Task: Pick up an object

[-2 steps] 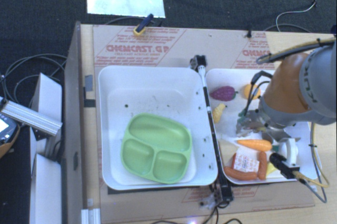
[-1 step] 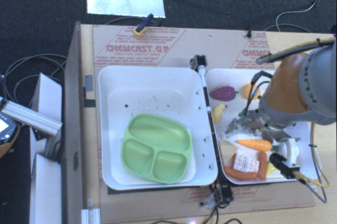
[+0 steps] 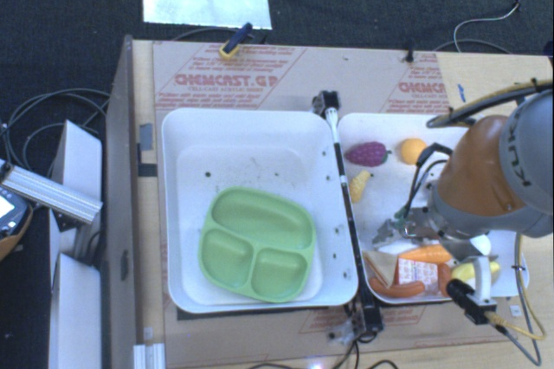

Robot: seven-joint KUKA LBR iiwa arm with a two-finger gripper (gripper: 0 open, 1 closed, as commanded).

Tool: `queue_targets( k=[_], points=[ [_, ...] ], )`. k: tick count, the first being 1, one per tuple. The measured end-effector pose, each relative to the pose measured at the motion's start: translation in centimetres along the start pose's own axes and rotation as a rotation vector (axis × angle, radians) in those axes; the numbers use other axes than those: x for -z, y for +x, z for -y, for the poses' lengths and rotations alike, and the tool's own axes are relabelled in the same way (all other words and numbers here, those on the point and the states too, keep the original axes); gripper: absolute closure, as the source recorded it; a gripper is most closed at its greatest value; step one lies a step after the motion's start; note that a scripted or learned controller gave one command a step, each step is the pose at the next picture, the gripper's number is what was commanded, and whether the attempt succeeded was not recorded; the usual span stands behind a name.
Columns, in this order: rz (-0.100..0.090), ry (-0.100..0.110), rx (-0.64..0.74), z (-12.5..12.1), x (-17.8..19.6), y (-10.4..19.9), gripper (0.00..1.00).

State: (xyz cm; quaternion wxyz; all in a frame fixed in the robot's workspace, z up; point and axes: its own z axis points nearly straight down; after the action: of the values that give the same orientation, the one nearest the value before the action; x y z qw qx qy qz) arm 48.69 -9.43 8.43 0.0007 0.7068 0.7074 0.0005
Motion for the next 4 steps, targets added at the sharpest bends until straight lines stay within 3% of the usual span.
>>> queue_targets(
  k=[1, 2, 3, 4],
  points=[
    [0.000, 0.000, 0.002, -5.4, 0.0, 1.0, 0.00],
    [0.002, -0.002, 0.002, -13.4, 0.0, -5.7, 0.00],
    [0.001, -0.002, 0.004, -18.2, 0.0, -3.3, 0.00],
    [0.003, -0.004, 0.009, -18.3, 1.1, -3.3, 1.00]
  ],
)
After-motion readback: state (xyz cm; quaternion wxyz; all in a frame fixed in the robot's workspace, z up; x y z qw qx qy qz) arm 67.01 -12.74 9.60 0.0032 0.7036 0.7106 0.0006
